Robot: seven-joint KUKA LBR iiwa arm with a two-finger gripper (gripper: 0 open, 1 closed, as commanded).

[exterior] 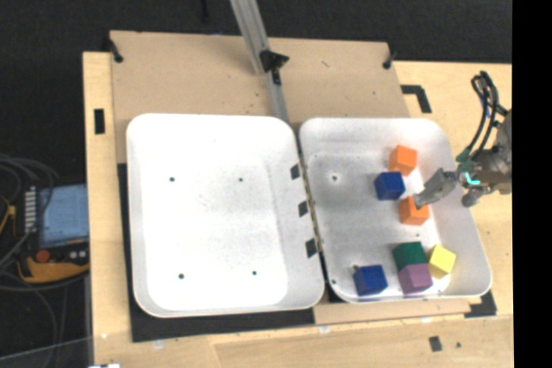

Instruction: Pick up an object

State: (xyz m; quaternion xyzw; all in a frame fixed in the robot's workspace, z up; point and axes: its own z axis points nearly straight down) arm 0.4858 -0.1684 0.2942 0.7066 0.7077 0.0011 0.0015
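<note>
My gripper [448, 195] hangs over the right edge of the right bin [345, 142], open, with nothing between its fingers. Its left fingertip [425, 198] sits at the upper edge of an orange block [415, 212]. Just left of that lie a blue block [390, 185] and a second orange block [403, 158]. Near the bin's front edge are a green block [408, 254], a yellow block [442, 260], a purple block [415, 277] and another blue block [370, 279].
The left bin [216, 211] lies beside the right one, joined by clips along the middle. A metal pole [246, 4] rises behind the bins. Cables and a box [52, 220] sit off the bench at the left.
</note>
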